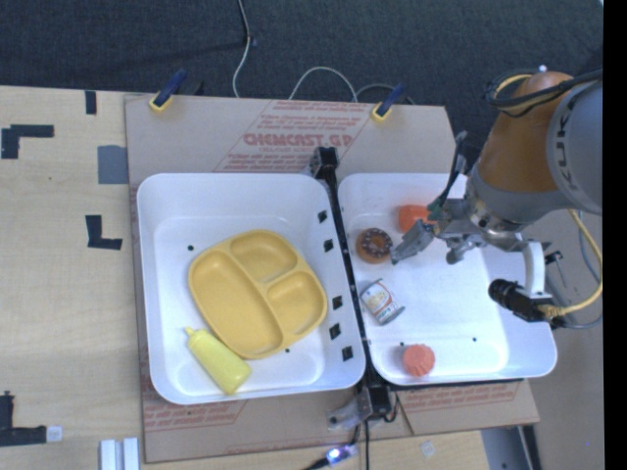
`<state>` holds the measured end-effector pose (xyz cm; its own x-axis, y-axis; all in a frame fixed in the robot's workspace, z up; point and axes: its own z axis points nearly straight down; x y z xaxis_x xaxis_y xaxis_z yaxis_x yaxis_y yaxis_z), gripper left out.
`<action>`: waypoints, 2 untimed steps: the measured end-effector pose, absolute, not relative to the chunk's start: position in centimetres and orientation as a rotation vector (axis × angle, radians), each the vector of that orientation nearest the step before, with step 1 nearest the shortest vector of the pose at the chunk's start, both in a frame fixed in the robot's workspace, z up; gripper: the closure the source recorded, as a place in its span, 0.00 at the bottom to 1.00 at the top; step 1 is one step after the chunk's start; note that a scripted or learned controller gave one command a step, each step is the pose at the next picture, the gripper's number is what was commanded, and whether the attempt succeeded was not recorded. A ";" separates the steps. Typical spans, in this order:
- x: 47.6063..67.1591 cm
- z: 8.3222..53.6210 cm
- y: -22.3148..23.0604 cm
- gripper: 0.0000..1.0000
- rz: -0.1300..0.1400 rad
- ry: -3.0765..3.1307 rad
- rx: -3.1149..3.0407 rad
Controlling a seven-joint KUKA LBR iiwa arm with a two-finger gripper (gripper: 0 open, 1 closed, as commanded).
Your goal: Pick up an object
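The task names no one object, so any of the small things in the right bin (524,355) could serve. Nearest the gripper (435,244) is a brown, ring-shaped doughnut (373,245) lying flat by the divider between the bins, just beside the tip of one finger. An orange block (410,215) sits near the bin's far wall, partly hidden behind the gripper's body. A small silver can (380,302) with a printed label lies tilted on its side toward the middle, and a round red-orange fruit (418,359) rests near the front wall — well apart from the rest. The gripper hangs over the bin's far half with its two grey fingers spread apart and nothing between them. In the left bin (157,262) a yellow divided plate (257,292) lies flat, and a yellow squeeze bottle (217,358) lies touching its front edge.
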<state>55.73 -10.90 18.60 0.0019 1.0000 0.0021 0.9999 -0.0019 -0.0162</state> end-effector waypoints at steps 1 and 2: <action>56.0 19.4 -10.9 0.00 0.002 -2.222 -2.218; 55.3 14.8 -10.8 0.00 0.006 -2.219 -2.218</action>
